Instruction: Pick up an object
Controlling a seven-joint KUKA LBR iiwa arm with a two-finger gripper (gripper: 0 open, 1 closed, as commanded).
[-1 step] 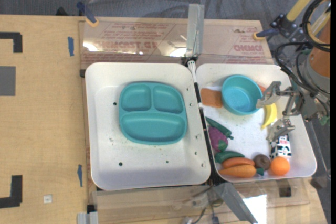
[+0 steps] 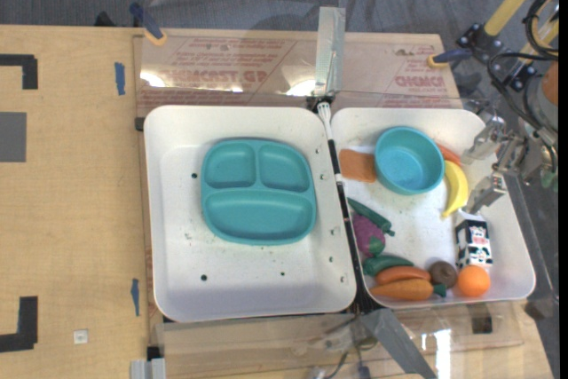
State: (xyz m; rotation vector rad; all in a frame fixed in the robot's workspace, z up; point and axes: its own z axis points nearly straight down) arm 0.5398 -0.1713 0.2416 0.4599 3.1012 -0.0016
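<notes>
Two white bins share the bench. My gripper hangs near the banana, its grip unreadable. Toys crowd the right bin, so I risk nudging the bowl.

Two white bins side by side, the gripper over the right one's far edge.

We see a teal divided plate lying alone in the left bin. In the right bin a blue bowl sits at the upper middle, touching an orange block and a banana; a small cow-print carton, an orange, a carrot and purple and green vegetables crowd the lower part.
</notes>
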